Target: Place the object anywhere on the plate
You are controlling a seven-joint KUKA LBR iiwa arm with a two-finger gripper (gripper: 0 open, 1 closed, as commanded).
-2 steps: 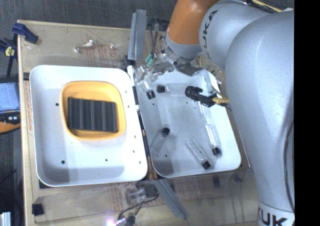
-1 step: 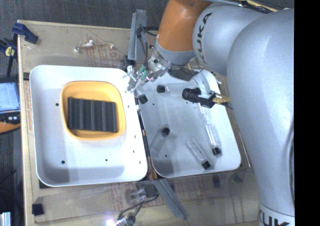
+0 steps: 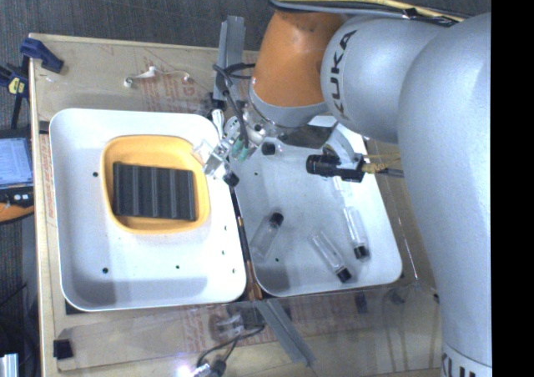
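A yellow plate [image 3: 151,147] with a dark ribbed insert [image 3: 155,192] lies in the left white bin [image 3: 83,267]. Three clear tubes with black caps lie in the right bin [image 3: 380,271]: one at the left [image 3: 267,233], one near the front [image 3: 330,257] and one at the right [image 3: 355,233]. My gripper [image 3: 219,155] hangs over the wall between the two bins, just off the plate's right rim. Something small, clear and greenish [image 3: 237,147] sits at the gripper's tip, but I cannot make out whether it is held.
The big grey arm with its orange band [image 3: 292,50] covers the back of the right bin. A black camera or sensor part [image 3: 334,165] juts out below the wrist. Clamps and cables sit along the wooden bench edges [image 3: 125,338].
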